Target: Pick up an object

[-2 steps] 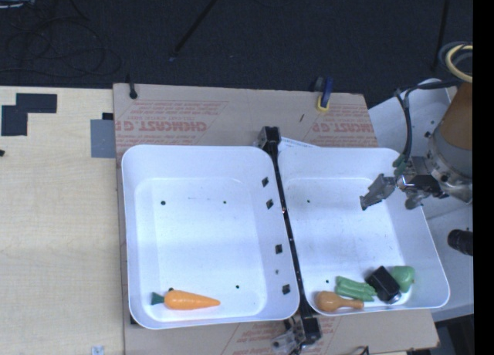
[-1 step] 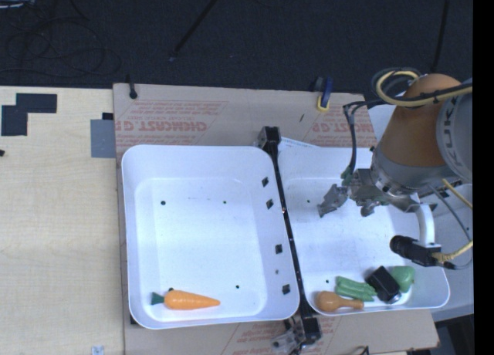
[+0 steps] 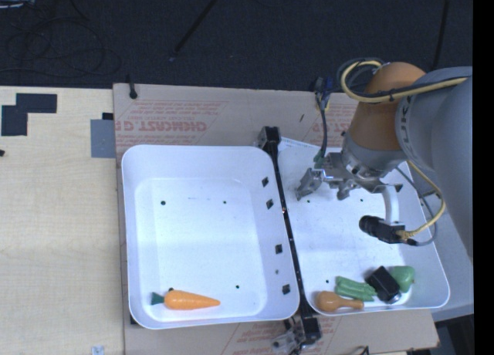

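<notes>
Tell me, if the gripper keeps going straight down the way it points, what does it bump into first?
Probably just the bare white floor of the right bin. The gripper hangs over its upper part, far from the toys, though depth is hard to judge.

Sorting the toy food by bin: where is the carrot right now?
In the camera view, the carrot lies alone in the left bin, near its front-left corner, across the divider from the right bin.

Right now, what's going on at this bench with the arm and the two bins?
A grey arm with an orange band reaches in from the right, its hand over the far part of the right bin, with nothing visibly held. A small pile lies at that bin's near edge: a green vegetable, a black object and an orange piece. A toy carrot lies in the left bin.
</notes>
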Controlling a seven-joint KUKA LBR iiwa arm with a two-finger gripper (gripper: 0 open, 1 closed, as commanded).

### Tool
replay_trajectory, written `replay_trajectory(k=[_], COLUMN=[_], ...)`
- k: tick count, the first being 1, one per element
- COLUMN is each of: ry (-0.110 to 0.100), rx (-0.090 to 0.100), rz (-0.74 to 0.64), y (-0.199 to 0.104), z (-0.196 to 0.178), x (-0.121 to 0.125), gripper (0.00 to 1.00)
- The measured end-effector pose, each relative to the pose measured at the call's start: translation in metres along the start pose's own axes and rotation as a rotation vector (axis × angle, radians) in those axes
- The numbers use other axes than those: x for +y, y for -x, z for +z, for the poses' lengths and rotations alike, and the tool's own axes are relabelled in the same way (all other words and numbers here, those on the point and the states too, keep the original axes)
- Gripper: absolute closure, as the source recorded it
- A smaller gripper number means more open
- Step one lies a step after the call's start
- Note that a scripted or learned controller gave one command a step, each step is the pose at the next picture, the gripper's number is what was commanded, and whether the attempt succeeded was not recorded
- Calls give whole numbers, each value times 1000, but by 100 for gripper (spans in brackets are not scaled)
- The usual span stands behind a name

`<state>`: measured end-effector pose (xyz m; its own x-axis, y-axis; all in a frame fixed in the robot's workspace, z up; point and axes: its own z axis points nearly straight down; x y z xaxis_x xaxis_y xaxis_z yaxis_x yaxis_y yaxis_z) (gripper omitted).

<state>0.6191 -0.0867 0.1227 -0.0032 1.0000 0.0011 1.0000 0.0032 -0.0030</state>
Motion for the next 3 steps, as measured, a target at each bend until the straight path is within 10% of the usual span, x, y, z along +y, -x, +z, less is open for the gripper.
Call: replay_trajectory(k=[1,2,3], ry=[8,-1,17], rx=[0,-1,0], rz=[-4,0,0], y=[-91,-86,-92], z=[-69,-75,-226], x=[27,25,-2], gripper=[0,100,100])
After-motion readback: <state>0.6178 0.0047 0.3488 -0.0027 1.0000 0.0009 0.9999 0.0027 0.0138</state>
